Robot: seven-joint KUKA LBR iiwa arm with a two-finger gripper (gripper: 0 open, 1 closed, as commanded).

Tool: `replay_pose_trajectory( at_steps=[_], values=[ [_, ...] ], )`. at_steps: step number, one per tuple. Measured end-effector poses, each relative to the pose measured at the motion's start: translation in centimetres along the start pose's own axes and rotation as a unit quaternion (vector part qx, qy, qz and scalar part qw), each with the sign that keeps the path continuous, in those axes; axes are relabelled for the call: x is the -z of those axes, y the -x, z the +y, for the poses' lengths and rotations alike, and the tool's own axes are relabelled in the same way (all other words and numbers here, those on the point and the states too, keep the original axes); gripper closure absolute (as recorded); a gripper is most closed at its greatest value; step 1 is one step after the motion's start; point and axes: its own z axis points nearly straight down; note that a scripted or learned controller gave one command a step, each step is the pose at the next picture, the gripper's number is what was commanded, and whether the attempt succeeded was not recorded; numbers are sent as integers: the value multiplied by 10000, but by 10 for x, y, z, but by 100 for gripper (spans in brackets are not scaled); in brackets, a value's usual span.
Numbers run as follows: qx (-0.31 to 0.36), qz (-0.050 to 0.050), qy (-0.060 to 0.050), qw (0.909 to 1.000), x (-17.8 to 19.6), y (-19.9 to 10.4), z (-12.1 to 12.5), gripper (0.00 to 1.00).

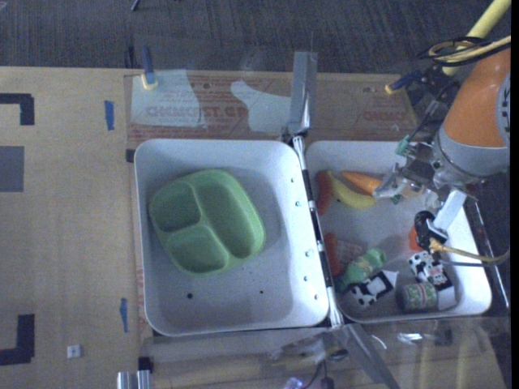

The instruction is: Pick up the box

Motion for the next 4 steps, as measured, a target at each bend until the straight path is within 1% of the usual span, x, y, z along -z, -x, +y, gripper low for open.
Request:
replay_pose_trajectory(
  at_steps=[1, 2, 3, 4],
  values=[
    [-843, -1, 7, 9964, 34, -10, 44, 0],
    [-1009, 1, -14, 9949, -82, -27, 19, 0],
    [-1598, 0, -13, 9872, -103, 1, -58, 0],
    [-1614, 0, -13, 9869, -94, 2, -57, 100]
  ],
)
